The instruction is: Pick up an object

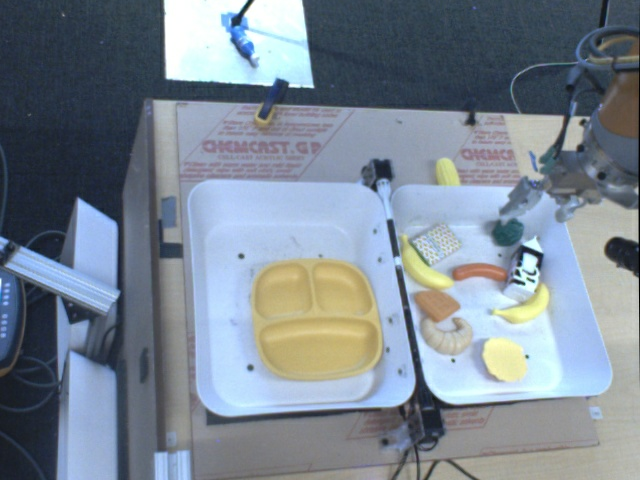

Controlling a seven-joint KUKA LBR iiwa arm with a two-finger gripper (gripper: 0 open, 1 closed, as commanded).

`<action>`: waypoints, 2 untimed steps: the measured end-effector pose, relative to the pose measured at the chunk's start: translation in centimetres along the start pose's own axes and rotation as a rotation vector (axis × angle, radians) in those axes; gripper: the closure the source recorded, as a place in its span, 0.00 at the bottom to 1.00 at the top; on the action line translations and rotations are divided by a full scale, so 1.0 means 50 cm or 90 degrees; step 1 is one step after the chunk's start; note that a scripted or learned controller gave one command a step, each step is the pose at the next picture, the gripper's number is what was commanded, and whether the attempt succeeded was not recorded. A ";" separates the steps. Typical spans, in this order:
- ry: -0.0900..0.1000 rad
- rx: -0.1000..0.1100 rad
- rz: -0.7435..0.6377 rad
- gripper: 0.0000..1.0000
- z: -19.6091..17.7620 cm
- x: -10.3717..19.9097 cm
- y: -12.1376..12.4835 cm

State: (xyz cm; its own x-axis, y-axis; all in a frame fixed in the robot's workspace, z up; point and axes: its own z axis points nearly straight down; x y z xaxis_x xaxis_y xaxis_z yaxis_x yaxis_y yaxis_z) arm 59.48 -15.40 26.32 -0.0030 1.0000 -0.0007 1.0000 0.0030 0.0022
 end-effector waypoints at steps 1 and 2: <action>0.000 0.000 0.000 0.00 0.121 -0.073 0.109; 0.000 0.001 0.001 0.00 0.359 -0.105 0.128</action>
State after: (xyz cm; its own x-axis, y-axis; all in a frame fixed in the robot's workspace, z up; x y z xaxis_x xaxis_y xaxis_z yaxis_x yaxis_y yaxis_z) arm 65.93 -20.65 8.40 -0.0020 1.0000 -0.0008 1.0000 0.0020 0.0006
